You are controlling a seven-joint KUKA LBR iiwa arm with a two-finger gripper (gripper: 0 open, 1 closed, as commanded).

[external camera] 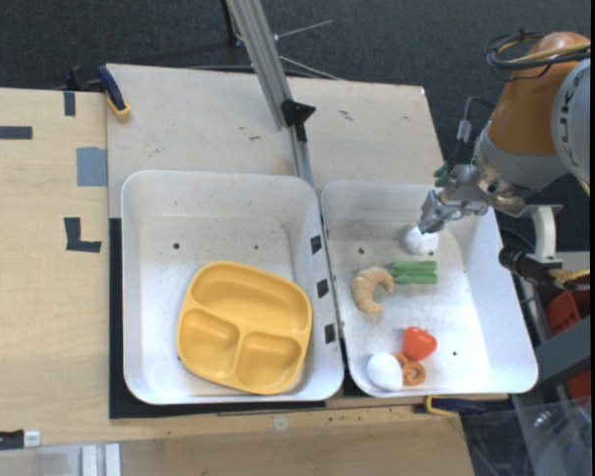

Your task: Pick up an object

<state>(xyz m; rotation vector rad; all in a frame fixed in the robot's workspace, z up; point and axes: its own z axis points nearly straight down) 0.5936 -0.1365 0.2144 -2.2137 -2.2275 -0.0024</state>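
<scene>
Gripper [431, 218] down in right bin [496, 355], tip right above a small white object [420, 239], touching or nearly; can't tell if open or shut. Green piece [414, 273] just below, croissant [371, 288] beside.

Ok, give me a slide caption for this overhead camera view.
KUKA gripper poised over a small white object in the right bin; yellow tray in the left bin.

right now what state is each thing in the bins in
tray: flat, upright, in left bin
croissant: lying loose in right bin
green piece: lying flat beside croissant
white egg: at near edge
red piece: resting loose
gripper: low over a small white piece
</scene>
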